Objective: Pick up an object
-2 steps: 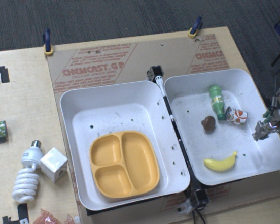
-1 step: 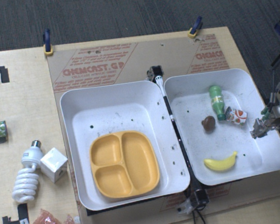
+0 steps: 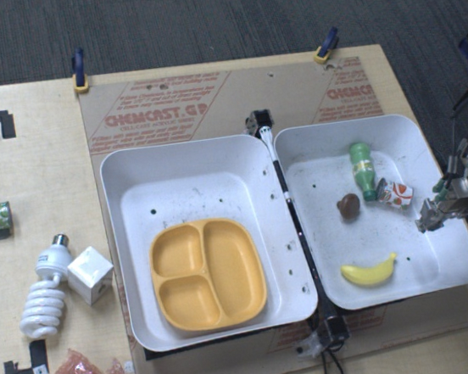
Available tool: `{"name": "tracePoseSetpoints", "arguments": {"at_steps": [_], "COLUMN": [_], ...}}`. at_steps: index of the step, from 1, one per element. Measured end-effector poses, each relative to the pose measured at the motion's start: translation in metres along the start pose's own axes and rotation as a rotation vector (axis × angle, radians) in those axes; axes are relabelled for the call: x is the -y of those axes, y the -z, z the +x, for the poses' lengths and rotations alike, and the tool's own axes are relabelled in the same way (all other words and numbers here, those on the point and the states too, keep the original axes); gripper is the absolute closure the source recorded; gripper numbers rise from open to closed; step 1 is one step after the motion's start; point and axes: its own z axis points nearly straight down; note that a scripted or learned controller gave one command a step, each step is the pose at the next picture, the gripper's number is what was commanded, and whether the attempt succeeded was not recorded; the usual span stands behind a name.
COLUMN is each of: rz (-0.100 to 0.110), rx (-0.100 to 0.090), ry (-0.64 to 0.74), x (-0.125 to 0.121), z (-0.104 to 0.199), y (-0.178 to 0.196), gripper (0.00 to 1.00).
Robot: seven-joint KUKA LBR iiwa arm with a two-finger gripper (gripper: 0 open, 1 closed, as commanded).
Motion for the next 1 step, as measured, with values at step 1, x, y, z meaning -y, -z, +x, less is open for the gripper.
{"name": "tracePoseSetpoints", "arguments": {"at_steps": [1], "rz": [0.001], "rx": [0.001], "ry": [-0.003], "x": [0.001], "z": [-0.0237], "y": [-0.0015], "gripper": [1.0]}}
